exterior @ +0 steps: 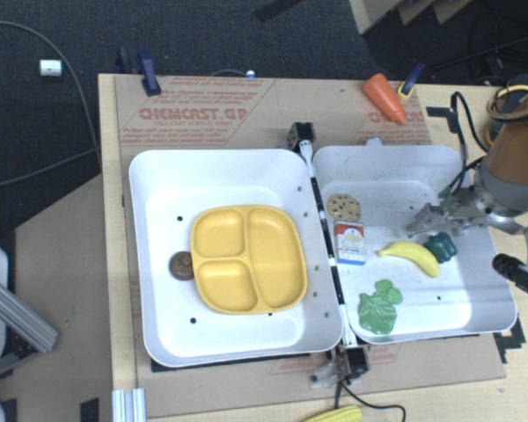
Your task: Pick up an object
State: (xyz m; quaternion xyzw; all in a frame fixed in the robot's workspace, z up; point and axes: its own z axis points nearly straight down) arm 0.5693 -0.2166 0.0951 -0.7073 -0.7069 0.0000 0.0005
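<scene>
Camera view, from above and at a slant. Two white bins side by side on a bench: left bin (150, 236) with a yellow divided plate (246, 258) at its middle and a small brown round thing (181, 265) touching the plate's left edge, partly tucked under it. Right bin (484, 310) with five loose things: a cookie (343, 206) near the dividing wall, a small red-and-white carton (349, 243) just below it, a green leafy toy (378, 307) toward the near edge, a banana (411, 256) at mid-bin, and a dark green object (442, 245) touching the banana's right end.

Gripper (433, 221) low over the right bin, reaching in from the right on the grey arm with its orange band (515, 155). Metal fingers splayed toward the left, but too small and blurred to say whether spread or closed; cannot tell. Nothing visibly between them.

Key relation: dark green object directly below the fingertips in the frame, very near, likely the nearest candidate. Banana just beyond, down and to the left, long axis running roughly left to right with the right end dipping lower. Any grasp of the banana probably best made across that axis, at the thick middle. Risk as judged: banana and green object in contact, so a descent between them likely to nudge one away or catch both. Cookie, carton and leafy toy well apart from the fingertips, less likely targets from this pose.
</scene>
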